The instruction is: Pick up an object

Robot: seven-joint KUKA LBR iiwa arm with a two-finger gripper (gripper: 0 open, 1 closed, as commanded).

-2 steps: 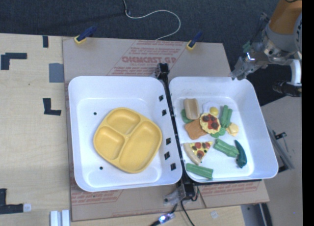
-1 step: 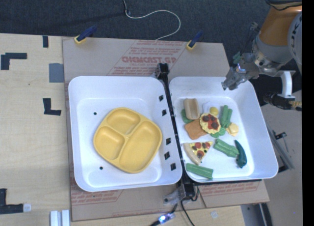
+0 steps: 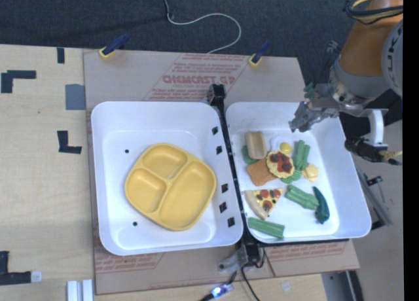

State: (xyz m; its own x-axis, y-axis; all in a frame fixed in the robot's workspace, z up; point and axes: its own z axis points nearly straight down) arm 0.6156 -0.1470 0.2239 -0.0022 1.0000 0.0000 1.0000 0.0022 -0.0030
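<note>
The right bin (image 3: 340,142) holds a pile of toy food: a tan bread roll (image 3: 255,142), a round pizza (image 3: 280,163) on a brown toast slice (image 3: 259,173), a pizza wedge (image 3: 263,199), green bean pieces (image 3: 301,154), a green pickle (image 3: 300,197), a dark teal piece (image 3: 321,205), a yellow piece (image 3: 311,172) and a green pod (image 3: 266,228). My gripper (image 3: 301,123) hangs over the bin's back right part, above and just behind the food. Nothing shows between its fingertips.
The left bin (image 3: 108,129) holds a yellow divided plate (image 3: 171,185). Black clips run along the divider (image 3: 222,156) between the bins. Cardboard lies under both bins, and a white cable (image 3: 196,18) loops on the dark floor behind.
</note>
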